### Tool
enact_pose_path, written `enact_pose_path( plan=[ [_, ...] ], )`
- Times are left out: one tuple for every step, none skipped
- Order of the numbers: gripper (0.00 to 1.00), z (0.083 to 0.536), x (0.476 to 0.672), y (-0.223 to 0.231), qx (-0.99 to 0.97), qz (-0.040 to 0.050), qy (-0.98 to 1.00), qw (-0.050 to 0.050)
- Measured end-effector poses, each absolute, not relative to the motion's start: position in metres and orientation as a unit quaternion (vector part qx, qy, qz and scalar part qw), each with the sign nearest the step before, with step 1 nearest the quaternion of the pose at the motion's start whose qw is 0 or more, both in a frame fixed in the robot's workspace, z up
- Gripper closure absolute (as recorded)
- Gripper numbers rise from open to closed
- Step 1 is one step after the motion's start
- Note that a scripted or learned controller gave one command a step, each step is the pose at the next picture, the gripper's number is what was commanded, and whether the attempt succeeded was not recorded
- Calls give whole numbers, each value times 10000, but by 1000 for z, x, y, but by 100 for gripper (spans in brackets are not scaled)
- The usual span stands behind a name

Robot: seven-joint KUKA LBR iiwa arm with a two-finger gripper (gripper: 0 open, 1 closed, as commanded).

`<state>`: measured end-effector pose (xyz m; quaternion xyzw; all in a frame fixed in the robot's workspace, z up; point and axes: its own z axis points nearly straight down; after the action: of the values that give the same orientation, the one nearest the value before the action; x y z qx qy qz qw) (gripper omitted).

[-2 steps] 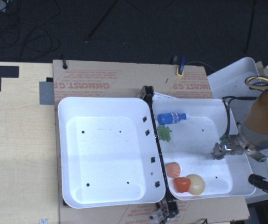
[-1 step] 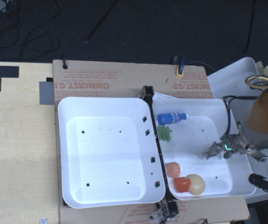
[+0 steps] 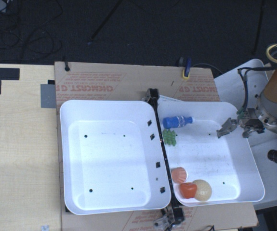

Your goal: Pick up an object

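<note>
The right bin (image 3: pixel 234 177) holds several small objects. A blue bottle (image 3: pixel 177 121) lies on its side near the bin's far left corner, and a green leafy piece (image 3: pixel 169 137) sits just in front of it. At the near left are a pale orange round piece (image 3: pixel 178 174), a red piece (image 3: pixel 188 190) and a cream ball (image 3: pixel 203 189), all close together. My gripper (image 3: pixel 236 130) hangs over the bin's far right rim, well away from every object. It is open, with nothing between its fingers.
The left bin (image 3: pixel 71 129) adjoins the right one along a black clamp strip (image 3: pixel 158 148). Both bins rest on a cardboard sheet (image 3: pixel 104 81). A blue and yellow clip (image 3: pixel 186 67) stands at the cardboard's far edge. Cables (image 3: pixel 244 85) hang by the arm.
</note>
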<state>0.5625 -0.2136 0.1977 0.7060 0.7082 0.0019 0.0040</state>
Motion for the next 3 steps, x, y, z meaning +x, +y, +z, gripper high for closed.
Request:
enact_pose_path(
  plan=[
    [100, 202, 559, -214, 7065, -7, 7077, -14],
    [100, 145, 572, -212, 7056, -13, 7086, -25],
    [100, 97, 600, -212, 7057, -7, 7085, -9]
  ],
)
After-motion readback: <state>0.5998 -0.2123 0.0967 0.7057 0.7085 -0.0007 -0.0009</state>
